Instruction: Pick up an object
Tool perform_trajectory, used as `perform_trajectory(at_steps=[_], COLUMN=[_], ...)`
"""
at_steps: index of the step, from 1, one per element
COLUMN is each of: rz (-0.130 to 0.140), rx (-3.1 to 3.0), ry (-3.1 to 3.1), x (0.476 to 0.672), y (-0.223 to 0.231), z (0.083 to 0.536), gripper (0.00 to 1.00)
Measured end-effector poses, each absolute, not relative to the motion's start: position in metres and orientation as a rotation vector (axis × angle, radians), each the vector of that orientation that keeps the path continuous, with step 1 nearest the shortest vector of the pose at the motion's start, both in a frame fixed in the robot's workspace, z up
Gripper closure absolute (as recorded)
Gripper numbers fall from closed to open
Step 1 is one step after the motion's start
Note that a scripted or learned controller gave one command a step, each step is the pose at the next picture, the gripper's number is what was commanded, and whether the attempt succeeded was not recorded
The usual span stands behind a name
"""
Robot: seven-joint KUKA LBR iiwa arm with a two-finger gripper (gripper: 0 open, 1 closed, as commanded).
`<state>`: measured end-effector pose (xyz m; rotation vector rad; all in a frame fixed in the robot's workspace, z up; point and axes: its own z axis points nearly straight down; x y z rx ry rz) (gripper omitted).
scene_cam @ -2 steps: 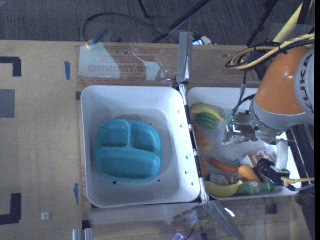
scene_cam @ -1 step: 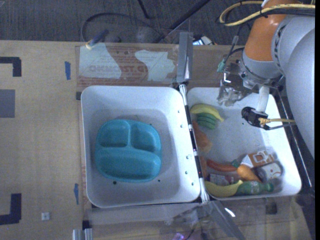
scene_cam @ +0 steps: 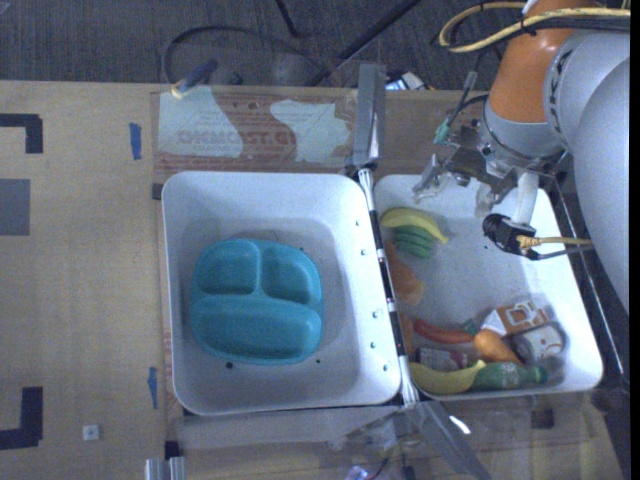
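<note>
Gripper (scene_cam: 447, 175) hangs just above-right of the banana (scene_cam: 415, 222); its spread I cannot tell. Banana's long axis runs left-right.

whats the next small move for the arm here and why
Probably lower the gripper toward the banana just below it in the right bin. The gripper sits over the bin's far end with nothing seen between its fingers, and that banana is the nearest item, apart from the pile at the near end.
</note>
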<state>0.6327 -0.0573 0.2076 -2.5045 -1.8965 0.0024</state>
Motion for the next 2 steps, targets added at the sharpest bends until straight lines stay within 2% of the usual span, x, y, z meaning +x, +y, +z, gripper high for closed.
perform_trajectory(at_steps=[1,2], rz=[0.003,-0.001], rx=[-2.327,-2.412], ry=[-2.107,-2.017], x=[0.579,0.606], y=[-0.092,-0.129], z=[0.142,0.086], gripper=[0.0,0.0])
